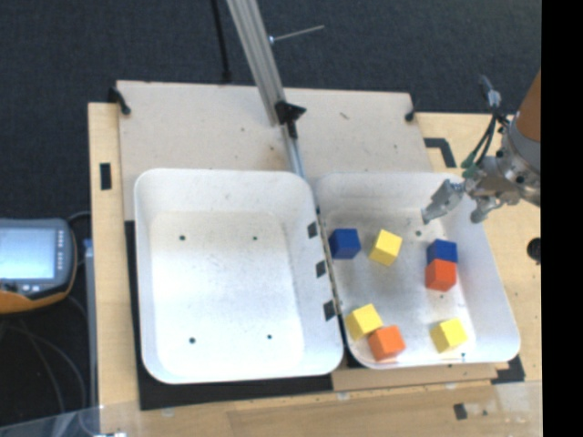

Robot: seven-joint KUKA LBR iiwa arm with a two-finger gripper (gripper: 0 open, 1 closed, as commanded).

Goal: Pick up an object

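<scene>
The right bin (506, 321), at the frame's lower right, holds seven small cubes. They look light, rigid and smooth-faced, so likely best pinched across two flat opposite sides. Nearest the gripper (462, 205), at the bin's upper right, sits a blue cube (443, 250) touching a red cube (440, 275) just below. The gripper's fingers are spread apart, holding nothing.

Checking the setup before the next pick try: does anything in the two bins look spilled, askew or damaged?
Nothing stands out. All seven blocks lie inside the right bin, none over its rim. The gripper hovers open above the bin's far edge, holding nothing.
</scene>
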